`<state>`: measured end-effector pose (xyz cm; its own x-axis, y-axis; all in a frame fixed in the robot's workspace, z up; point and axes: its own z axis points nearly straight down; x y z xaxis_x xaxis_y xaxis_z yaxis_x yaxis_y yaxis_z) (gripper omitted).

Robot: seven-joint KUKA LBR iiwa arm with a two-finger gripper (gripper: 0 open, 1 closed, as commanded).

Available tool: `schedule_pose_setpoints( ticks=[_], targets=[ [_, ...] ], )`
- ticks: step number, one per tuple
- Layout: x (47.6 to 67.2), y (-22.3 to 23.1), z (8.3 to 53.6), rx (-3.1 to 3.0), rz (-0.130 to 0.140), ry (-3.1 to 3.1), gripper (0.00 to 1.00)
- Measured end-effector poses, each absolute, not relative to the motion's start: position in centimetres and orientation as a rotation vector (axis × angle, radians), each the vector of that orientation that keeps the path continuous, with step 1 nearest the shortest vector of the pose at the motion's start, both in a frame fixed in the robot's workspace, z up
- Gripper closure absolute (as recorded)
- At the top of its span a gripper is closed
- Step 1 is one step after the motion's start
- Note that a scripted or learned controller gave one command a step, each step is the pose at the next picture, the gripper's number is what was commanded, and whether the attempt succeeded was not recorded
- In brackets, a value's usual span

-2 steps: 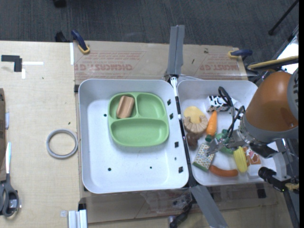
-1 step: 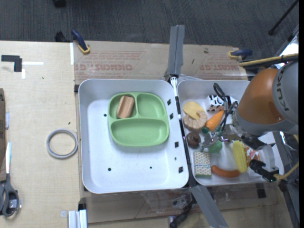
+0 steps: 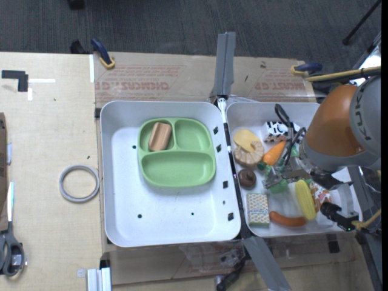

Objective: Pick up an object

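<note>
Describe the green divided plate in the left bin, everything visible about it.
The green plate is a rounded, pale green tray that looks like matte plastic, with raised ridges splitting it into three compartments: two small ones at the far side and one wide one at the near side. It lies flat and upright on the floor of the left bin, toward the bin's far half. A tan, bread-like toy rests in the far left compartment.

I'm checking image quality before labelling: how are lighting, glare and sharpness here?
Camera view: lighting even and soft; the left bin is bright white without blown-out glare; the green plate throws a faint shadow; toys beside the claw look slightly soft and cluttered.
</note>
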<state>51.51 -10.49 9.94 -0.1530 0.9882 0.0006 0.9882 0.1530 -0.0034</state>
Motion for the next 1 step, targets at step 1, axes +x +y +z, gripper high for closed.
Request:
schedule_pose_setpoints(
  ticks=[1],
  targets=[
    [55.56, -5.13, 19.10, -2.144, 0.003, -2.296, 1.00]
  ],
)
